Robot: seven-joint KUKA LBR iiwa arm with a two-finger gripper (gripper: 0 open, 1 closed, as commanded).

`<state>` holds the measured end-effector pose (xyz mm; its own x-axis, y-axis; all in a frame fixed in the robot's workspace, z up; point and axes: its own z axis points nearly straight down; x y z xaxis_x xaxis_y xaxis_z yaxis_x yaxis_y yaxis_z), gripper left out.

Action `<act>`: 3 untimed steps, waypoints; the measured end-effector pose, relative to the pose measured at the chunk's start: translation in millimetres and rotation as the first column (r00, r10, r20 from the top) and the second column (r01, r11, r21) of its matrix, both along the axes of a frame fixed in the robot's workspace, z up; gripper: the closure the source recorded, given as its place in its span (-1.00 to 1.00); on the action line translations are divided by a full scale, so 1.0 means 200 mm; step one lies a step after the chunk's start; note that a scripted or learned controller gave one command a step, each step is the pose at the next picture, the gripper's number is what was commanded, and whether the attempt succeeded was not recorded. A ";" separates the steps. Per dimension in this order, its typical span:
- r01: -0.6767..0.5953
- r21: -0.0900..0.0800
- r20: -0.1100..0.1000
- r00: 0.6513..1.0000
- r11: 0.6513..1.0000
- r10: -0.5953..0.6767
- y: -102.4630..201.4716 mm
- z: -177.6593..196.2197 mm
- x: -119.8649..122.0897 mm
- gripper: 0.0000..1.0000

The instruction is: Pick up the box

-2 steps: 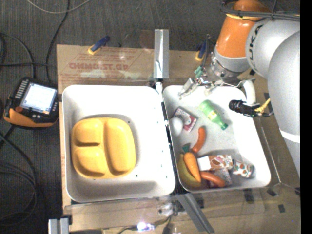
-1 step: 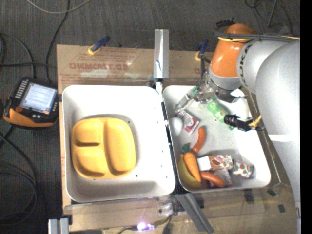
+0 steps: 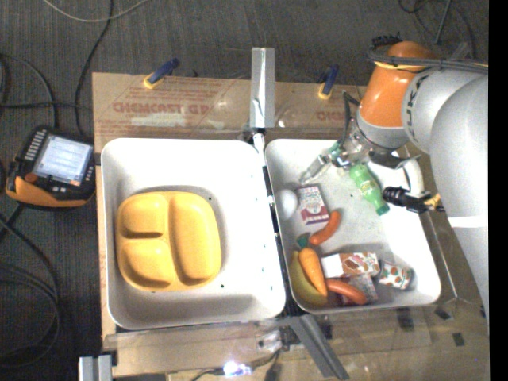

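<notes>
Box (image 3: 312, 204), the small red-and-white carton, lies flat on the floor of the right bin (image 3: 413, 244), just below and to the left of the claw (image 3: 335, 159) as the camera shows it. Nothing sits between them, and the two look apart, not touching. Its long axis runs roughly up and down the picture with a slight lean, so its short sides face toward and away from the claw.

At the claw itself, the metal fingers point down and left toward the box, and I cannot tell from this view whether they are spread or closed; nothing is visibly held in them. Just to its right, close under the wrist, lies a green bottle (image 3: 370, 187), slanting down and to the right.

A little beyond the box, on its far side from the claw, a red sausage (image 3: 325, 228) lies at a slant. Farther off in the same direction sit a carrot (image 3: 312, 267) and a banana (image 3: 302, 284), with a second, larger printed carton (image 3: 359, 264) and a small can (image 3: 395, 276) beside them along the bin's lower edge.

Farthest away, well to the left, the other bin (image 3: 190, 153) holds a yellow divided plate (image 3: 168, 239).

My judgement is that the coming move is a short shift down and left followed by a descent, with the fingers closing across the box's narrow width.
</notes>
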<state>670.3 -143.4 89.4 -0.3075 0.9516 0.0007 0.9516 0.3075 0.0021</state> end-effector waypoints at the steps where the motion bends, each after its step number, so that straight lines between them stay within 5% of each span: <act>1: 0.000 0.000 0.000 1.000 1.000 0.000 0.00 0.00 0.00 -1.00; 2: -0.064 -0.006 0.009 0.998 0.998 0.064 0.15 0.01 -0.28 -1.00; 3: -0.109 -0.007 0.014 0.994 0.994 0.109 0.12 0.01 -0.42 -1.00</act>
<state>585.3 -118.8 90.9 -0.4095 0.9123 -0.0106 0.9122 0.4096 0.0130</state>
